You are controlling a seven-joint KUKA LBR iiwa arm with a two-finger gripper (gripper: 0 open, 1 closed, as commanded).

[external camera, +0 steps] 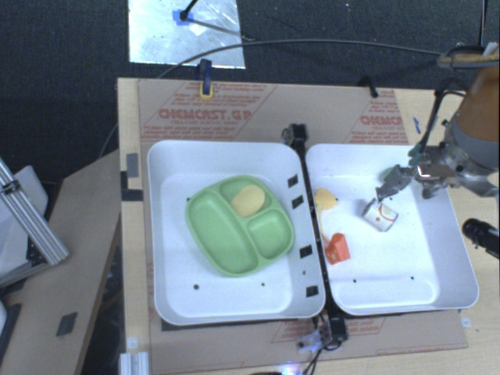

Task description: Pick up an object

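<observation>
In the right bin (406, 287) lie three small things: a white and grey can-like object (380, 215), a yellow piece (325, 201) by the bin's left wall, and a red-orange piece (337, 248) below it. My gripper (408, 189) hangs over the upper right part of this bin, open, with nothing between its fingers. Its left finger (389, 181) stands just above the can-like object; whether they touch is unclear. In the left bin (180, 287) a green divided plate (226, 241) carries a yellow lump (249, 200) in its upper compartment.
A black divider with clips (308, 209) runs between the two bins. The grey arm with its orange band (473, 123) comes in from the right above the right bin's far corner. A blue clamp (205, 76) stands at the board's back edge.
</observation>
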